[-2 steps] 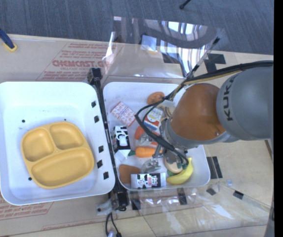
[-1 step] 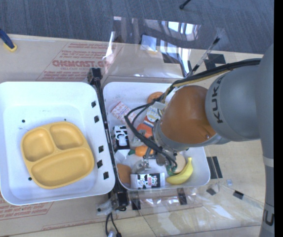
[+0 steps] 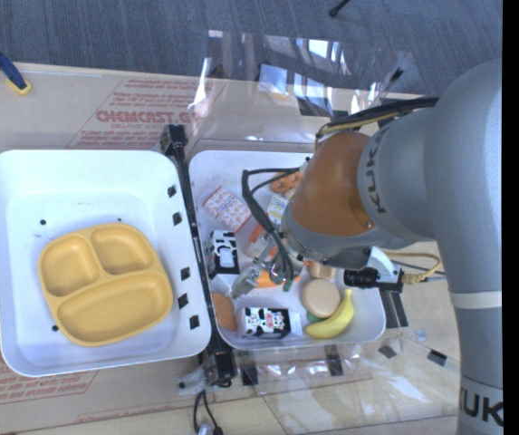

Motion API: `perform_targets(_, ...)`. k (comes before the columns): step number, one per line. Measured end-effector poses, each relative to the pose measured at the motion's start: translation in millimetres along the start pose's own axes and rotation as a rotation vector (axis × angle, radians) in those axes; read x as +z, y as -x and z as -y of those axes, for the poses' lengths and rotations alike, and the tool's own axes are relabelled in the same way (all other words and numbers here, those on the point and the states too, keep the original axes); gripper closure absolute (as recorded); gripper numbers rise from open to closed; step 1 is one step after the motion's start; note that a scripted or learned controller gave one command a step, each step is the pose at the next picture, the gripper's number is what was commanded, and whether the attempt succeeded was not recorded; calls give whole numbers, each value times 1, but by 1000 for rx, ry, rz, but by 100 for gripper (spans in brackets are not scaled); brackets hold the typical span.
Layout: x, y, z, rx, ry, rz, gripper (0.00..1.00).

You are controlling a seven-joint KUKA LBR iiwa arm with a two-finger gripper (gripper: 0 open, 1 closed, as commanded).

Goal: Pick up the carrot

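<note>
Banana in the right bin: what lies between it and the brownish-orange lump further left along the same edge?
In the camera view, a small black-and-white patterned carton lies between the banana and the brownish-orange lump.

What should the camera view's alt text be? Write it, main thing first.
A grey and orange robot arm reaches down into the right white bin, its gripper low among a banana, small cartons and other toy food. The left white bin holds a yellow divided plate.
</note>
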State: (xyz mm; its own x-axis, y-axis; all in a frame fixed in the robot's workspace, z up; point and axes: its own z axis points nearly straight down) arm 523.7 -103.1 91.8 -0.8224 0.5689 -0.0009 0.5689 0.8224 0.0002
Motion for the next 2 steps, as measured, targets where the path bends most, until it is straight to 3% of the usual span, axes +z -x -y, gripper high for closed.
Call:
perform_targets(1, -10, 0, -1, -9, -1, 0, 100)
perform_targets(2, -101, -57, -4, 458, 0, 0, 100)
